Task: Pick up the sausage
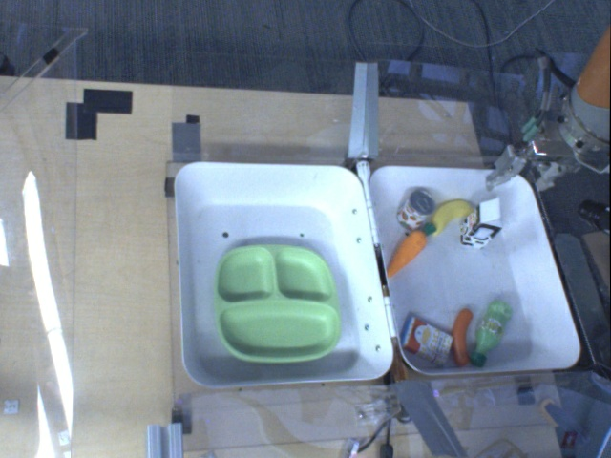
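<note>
Sausage (462, 335) lay near right bin's (535, 284) front wall, wedged between green bottle (490, 329) and can (429, 342); gripper (520, 160) at bin's far rim, finger state unclear; best descend narrow, straddling its short axis.

The bins (267, 184) were smooth white plastic; the green tray (278, 303) looked matt, the bench (95, 256) pale wood.

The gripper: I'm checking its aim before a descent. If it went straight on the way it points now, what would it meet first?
The gripper slants down-left over the right bin's far corner. It would likely first meet the small black-and-white box or the bin floor beside it, not the sausage near the front wall. Depth is unclear.
</note>
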Robot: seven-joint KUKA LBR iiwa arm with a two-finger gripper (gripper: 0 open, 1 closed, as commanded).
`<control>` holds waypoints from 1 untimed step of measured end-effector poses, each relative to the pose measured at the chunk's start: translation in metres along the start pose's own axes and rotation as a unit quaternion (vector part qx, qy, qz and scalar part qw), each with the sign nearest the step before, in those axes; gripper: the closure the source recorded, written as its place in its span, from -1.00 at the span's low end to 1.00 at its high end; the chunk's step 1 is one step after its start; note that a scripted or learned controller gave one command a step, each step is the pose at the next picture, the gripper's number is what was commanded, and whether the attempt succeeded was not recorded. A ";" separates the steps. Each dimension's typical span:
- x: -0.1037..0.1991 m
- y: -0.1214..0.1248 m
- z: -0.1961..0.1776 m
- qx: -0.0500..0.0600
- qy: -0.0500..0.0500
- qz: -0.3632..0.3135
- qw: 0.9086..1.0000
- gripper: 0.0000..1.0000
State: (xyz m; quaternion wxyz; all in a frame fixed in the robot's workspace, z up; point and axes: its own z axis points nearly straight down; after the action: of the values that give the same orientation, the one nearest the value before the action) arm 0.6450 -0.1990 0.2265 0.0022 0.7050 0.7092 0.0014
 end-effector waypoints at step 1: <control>-0.002 -0.082 0.133 0.000 0.002 0.085 0.996 -1.00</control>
State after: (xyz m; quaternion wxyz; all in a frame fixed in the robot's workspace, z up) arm 0.5639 -0.2013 0.0930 0.0007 0.7630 0.6464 0.0027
